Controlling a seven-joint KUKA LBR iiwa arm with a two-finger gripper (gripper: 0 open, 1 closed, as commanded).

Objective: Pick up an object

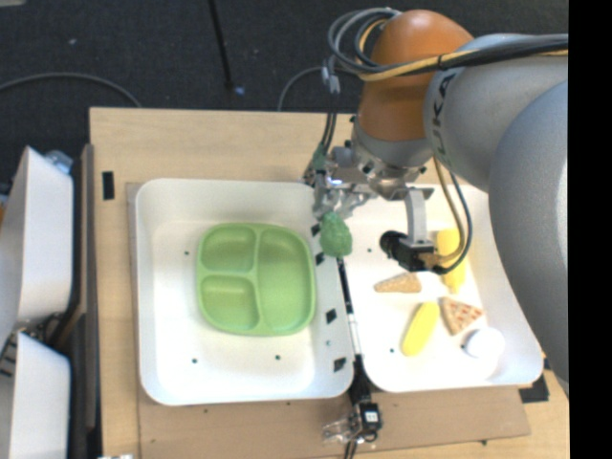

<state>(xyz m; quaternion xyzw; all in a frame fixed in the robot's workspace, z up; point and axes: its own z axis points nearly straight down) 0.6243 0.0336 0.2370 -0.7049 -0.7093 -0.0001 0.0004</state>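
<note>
— Wooden bench [115, 132], two glossy white bins?
— Yes. Left bin [163, 352] holds a smooth green divided tray [256, 277]. Right bin [512, 352] has a pizza slice [461, 314], a yellow banana [418, 329], and a tan wedge [397, 283].
— And the hand [332, 208]?
— It grips a bumpy green lump [336, 236] above the divider, between both bins.

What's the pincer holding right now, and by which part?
A green leafy toy hangs directly below the pincer, over the divide between the bins, apparently gripped by its top end; the contact itself is too small to confirm.
</note>
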